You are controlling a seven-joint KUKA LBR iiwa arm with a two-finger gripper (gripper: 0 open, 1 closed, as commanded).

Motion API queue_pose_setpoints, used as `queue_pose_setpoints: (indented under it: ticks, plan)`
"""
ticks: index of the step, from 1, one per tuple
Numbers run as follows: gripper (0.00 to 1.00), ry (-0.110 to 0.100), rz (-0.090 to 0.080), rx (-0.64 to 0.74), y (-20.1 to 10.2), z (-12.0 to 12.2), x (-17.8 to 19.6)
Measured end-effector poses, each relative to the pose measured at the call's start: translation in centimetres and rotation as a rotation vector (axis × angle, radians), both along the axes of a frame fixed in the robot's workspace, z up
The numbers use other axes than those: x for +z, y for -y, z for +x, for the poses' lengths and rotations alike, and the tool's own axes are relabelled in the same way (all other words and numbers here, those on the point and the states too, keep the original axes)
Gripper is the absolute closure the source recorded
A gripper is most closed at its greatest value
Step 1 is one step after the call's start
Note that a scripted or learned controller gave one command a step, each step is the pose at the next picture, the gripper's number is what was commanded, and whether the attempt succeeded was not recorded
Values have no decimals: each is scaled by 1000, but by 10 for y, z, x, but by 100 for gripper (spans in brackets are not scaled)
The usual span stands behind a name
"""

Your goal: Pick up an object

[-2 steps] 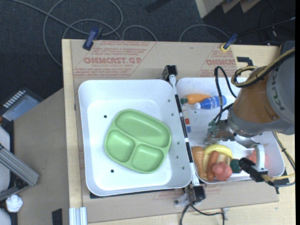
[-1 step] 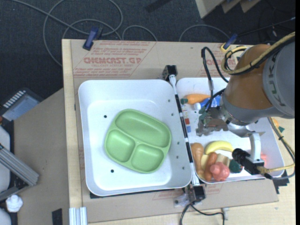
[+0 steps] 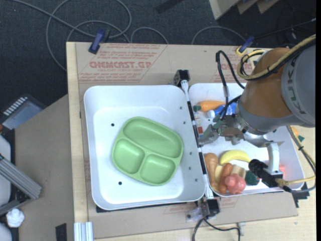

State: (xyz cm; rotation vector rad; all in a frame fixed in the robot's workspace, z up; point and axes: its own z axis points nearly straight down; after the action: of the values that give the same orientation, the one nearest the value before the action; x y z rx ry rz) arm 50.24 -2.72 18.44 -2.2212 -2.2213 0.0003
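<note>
In the camera view, two shallow white bins are seen side by side on the counter (image 3: 125, 64), whose brown surface is printed with red lettering. The left bin (image 3: 93, 104) is occupied by a green plate (image 3: 148, 150) with three compartments, laid flat near the middle of the bin and turned slightly askew.

The right bin (image 3: 206, 90) is partly covered by the arm (image 3: 268, 92), which reaches in from the right with its orange band above the wrist. The hand (image 3: 209, 133) is lowered close to the bin's left wall, roughly midway along it. Whether the hand is apart or together cannot be told, and nothing is seen held in it.

The things to be picked are gathered in the right bin. An orange carrot (image 3: 210, 105) lies near the far end, just above the hand. Toward the near end, a yellow banana (image 3: 234, 157) is found beside an orange sausage-shaped piece (image 3: 211, 164), which lies along the left wall. A pink-red lump (image 3: 234, 184) rests just in front of the banana, near the bin's near corner.

A blue clip (image 3: 98, 40) is fixed at the counter's far left corner.
</note>
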Motion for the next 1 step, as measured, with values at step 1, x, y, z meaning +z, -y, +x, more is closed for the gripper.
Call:
queue_pose_setpoints:
  ticks: [1]
  plan:
    - [0, 16, -3, 0, 68, -4, -93]
